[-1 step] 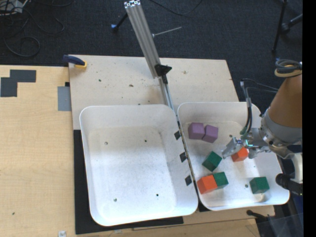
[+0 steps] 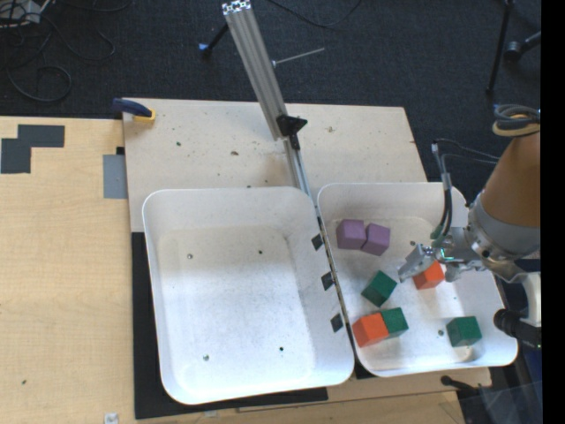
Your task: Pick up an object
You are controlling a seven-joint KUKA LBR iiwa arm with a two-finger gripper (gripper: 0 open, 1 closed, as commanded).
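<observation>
My gripper (image 2: 430, 266) hangs over the right side of the right bin (image 2: 415, 367), reaching in from the right. A small orange block (image 2: 430, 276) sits between its two fingers, which are shut on its sides. I cannot tell whether the block is off the bin floor. Elsewhere in this bin are two purple blocks (image 2: 351, 233) (image 2: 376, 238) side by side at the back. A green block (image 2: 380, 287) lies in the middle. An orange block (image 2: 371, 329) touches a green one (image 2: 394, 321) at the front, and another green block (image 2: 463, 331) lies front right.
The left bin (image 2: 177, 210) stands next to the right one, with small black clips along the shared wall. A slanted aluminium bar (image 2: 260, 69) rises behind the bins. A blue and yellow tool (image 2: 132, 109) lies at the bench's back left corner.
</observation>
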